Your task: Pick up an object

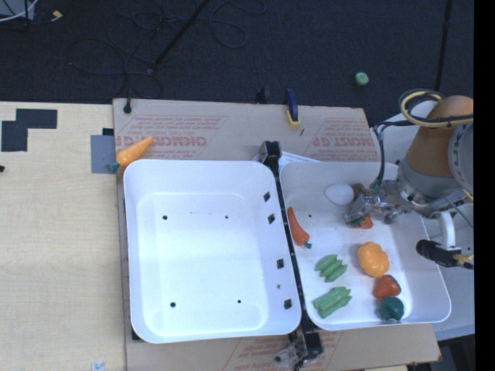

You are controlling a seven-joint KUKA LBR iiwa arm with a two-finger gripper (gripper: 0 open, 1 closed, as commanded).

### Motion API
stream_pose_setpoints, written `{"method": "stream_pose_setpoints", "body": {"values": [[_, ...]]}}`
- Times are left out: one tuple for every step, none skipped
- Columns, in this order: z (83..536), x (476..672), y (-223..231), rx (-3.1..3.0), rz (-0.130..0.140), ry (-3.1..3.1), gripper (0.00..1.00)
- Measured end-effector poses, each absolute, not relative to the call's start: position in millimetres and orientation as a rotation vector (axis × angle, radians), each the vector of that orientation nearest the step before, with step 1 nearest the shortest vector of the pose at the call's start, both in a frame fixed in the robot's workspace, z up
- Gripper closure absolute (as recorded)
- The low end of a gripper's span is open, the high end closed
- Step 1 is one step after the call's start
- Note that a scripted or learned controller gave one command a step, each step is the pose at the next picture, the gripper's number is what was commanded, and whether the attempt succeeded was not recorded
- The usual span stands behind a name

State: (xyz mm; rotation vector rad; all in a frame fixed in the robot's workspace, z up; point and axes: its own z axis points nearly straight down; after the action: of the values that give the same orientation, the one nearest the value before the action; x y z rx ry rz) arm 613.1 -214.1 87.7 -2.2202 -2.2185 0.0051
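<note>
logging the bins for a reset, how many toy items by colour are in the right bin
green: 3, two pods and a dark green piece
orange: 2, a carrot and a round fruit
red: 1
white: 1
total: 7, not counting a small item at the claw, too unclear to tell

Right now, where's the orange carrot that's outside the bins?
The orange carrot lies on the cardboard just beyond the far left corner of the left bin, next to a grey square patch, well away from the gripper.
</note>
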Motion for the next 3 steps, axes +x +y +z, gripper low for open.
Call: {"method": "stream_pose_setpoints", "body": {"values": [[86,639.7,-193,-2.204,0.023,-2.212,0.00],[87,620.1,-162,-2.215,0.004,-2.221,0.00],[88,589.0,-207,-2.223,0.007,-2.216,0.00]]}}
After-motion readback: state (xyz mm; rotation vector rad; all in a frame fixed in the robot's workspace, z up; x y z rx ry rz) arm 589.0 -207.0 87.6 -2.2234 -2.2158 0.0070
